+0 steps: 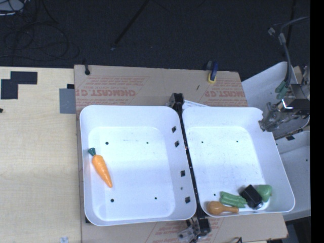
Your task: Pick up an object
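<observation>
An orange toy carrot [102, 170] with a green top lies near the left wall of the left bin [126, 113]. In the near right corner of the right bin [228, 114] sit a green pod-shaped toy [233, 199], a black block [251, 196], a light green rounded piece [264, 190] and an orange-yellow pear-shaped toy [221, 208], all packed close together. The gripper [277, 119] hangs at the right bin's far right rim, well away from every object, with nothing seen in it.
A black divider strip [183, 156] runs between the two bins. The bins rest on a cardboard sheet [152, 85] with a blue-yellow clamp [212, 71] at its back edge. Cables hang at the far right.
</observation>
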{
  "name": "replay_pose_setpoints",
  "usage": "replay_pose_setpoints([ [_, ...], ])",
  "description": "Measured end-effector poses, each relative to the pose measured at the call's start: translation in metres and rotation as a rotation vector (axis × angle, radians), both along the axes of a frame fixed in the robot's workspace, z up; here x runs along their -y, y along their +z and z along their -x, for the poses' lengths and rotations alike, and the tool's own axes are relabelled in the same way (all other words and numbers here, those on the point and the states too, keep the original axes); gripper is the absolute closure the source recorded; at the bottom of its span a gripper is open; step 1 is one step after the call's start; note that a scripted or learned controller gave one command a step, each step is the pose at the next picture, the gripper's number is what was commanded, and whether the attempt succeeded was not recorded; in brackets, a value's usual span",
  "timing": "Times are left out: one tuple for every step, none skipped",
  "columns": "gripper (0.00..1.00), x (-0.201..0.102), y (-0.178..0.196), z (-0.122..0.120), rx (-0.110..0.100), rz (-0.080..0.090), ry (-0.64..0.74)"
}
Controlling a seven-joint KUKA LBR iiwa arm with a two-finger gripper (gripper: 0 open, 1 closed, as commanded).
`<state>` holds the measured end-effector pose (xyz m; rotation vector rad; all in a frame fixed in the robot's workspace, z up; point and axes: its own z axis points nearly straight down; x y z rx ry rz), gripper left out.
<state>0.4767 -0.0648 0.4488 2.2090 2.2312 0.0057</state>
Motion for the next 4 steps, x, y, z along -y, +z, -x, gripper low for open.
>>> replay_pose_setpoints([
  [1.0, 0.052, -0.065, 0.001, -0.011, 0.002, -0.015],
  [1.0, 0.086, -0.054, 0.001, -0.005, 0.003, -0.013],
  [1.0, 0.136, -0.081, 0.002, -0.009, 0.002, -0.014],
  [1.0, 0.149, -0.033, 0.0, -0.001, 0.004, -0.011],
])
